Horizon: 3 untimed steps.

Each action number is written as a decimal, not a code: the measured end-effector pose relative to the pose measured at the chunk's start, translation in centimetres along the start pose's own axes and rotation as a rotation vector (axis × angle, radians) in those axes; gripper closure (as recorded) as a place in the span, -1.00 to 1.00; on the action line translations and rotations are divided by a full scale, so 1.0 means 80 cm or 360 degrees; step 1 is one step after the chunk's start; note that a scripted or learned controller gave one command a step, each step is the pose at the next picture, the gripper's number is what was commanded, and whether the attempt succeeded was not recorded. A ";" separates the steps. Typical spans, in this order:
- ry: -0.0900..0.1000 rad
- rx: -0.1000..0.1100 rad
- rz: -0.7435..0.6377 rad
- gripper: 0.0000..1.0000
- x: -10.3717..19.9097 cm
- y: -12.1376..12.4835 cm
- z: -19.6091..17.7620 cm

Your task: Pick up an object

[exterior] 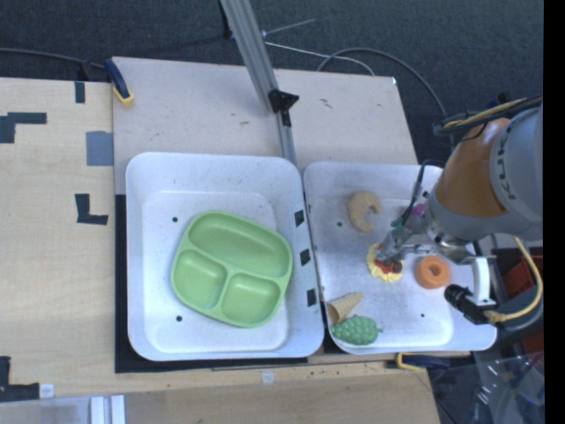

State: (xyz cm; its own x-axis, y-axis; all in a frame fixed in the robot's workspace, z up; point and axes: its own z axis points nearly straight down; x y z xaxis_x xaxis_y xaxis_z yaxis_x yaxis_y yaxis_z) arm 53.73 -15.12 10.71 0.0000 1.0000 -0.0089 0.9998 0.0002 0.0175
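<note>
In the left bin [141,237] a green divided plate [231,268] is seen lying flat. In the right bin [344,179], the end effector [393,247] is lowered onto a yellow-and-red toy [385,267], beside an orange ring [432,272]; its grip cannot be told.

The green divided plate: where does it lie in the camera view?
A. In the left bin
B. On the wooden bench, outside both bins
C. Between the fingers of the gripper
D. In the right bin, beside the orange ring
A. The green divided plate rests flat inside the left bin, while the gripper is over the right bin, close to a yellow and red toy.
</note>
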 end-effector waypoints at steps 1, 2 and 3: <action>0.0014 0.0024 -0.0004 1.00 0.012 -0.002 -0.062; 0.0012 0.0022 -0.0003 1.00 0.009 0.010 -0.118; 0.0013 0.0024 -0.0003 1.00 0.009 0.012 -0.160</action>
State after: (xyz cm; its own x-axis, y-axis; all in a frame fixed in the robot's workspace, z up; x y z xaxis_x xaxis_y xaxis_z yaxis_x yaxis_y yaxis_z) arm 54.45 -14.32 23.50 -0.0020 1.0000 -0.0006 1.0000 0.0020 0.0027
